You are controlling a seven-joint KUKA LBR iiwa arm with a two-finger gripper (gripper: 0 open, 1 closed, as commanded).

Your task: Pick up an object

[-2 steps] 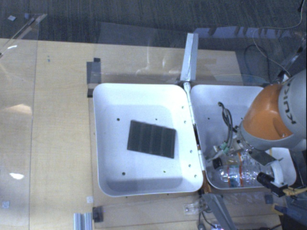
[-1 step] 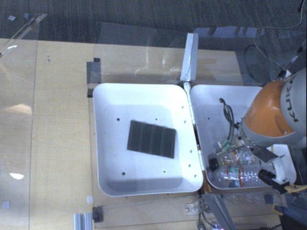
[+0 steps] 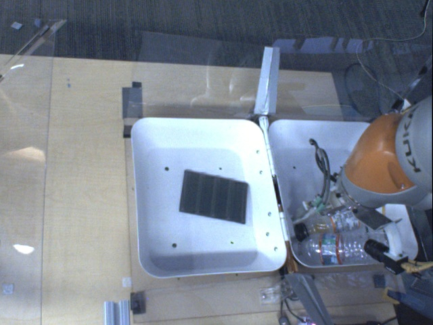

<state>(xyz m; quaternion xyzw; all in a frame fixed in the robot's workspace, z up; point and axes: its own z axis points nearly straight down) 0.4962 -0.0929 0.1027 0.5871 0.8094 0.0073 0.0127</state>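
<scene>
Reaching into the right bin (image 3: 298, 137): one grey arm (image 3: 381, 160) with orange band, entering from the right, its wrist low over the near half of that bin.

Item 1. Gripper (image 3: 333, 230). Located under the wrist, among loose cables and small bright fittings, just above the bin floor at the near side. State: cannot tell whether wide, narrow or closed on anything, since the clutter and glare hide the working end. Nothing can be confirmed as held.

Item 2. Clear item (image 3: 336, 250), glinting, with some coloured marking; possibly a bottle or plastic pack, too blurred to name. Lies on the floor of the right bin against its near wall, directly beneath or just beside the gripper. Contact between the two cannot be judged. Likeliest target of the pick.

Item 3. Dark ribbed pad (image 3: 214, 196), flat, rectangular, slightly skewed. Rests near the middle of the left bin (image 3: 145, 137), well apart from the gripper. Untouched.

Item 4. Bench (image 3: 67, 181), pale wood, bearing both bins side by side.

Step in hand, as judged: the descent or grasp attempt on the clear item, not the lift. The item sits on the bin floor, so the pick is not yet done.

Next move calls for: a firm closing on the clear item's narrow axis, then a straight lift clear of the near wall. A smooth, rounded, transparent body may slip or roll out of the grip.
</scene>
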